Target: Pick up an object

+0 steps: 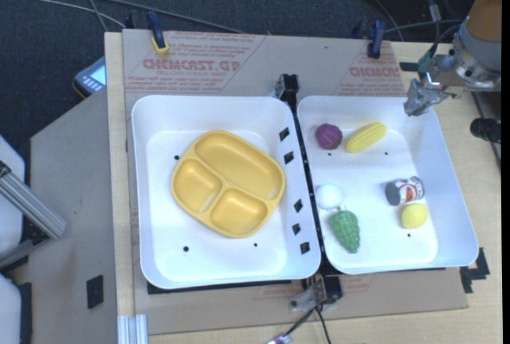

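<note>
the hand (417, 98) hangs at the back right corner of the right bin (454, 175), over its rim, with nothing visibly between its tips; whether those tips are apart or together i cannot tell at this size.

nearest to it in that bin lie a yellow corn cob (365, 137) and, just beside the cob on its left, a purple round fruit (328, 135), both off toward the bin's back left from the hand. farther toward the front sit a small can (405, 191) on its side with a yellow lemon (413, 216) just beside it, and near the divider a white ball (329, 195) with a green bumpy fruit (346, 229) just in front of it.

the left bin (151, 199) holds a yellow sectioned plate (229, 183). both bins rest on the desk (127, 72).

risks, as i judge them: coming straight down here would strike the rim or bare floor. round pieces may roll from a closing grip. the close pairs may be nudged together.
</note>
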